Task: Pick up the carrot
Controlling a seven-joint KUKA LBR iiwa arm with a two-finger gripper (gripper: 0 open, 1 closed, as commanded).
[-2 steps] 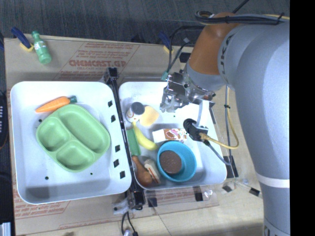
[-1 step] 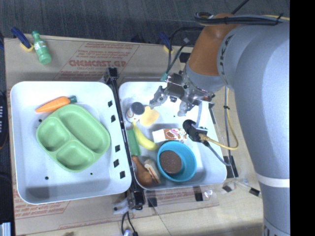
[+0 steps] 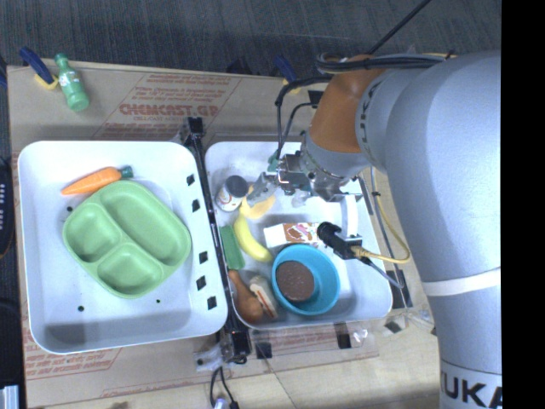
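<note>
Here, the blue bowl point(image 3: 305, 279) and banana point(image 3: 249, 235) are seen nearest in the right bin point(image 3: 375, 301). Above them the tool point(image 3: 274, 183) is poised; its state cannot be told. The carrot point(image 3: 92, 180) is found in the left bin point(image 3: 34, 254), beside the green tray point(image 3: 126, 237).

Grey arm point(image 3: 451, 160), orange wrist band point(image 3: 336, 113), black cables point(image 3: 417, 11)

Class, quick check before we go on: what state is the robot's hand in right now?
Hand: over the right white bin, near the yellow banana; open or closed cannot be told. The orange carrot lies in the left bin.
</note>
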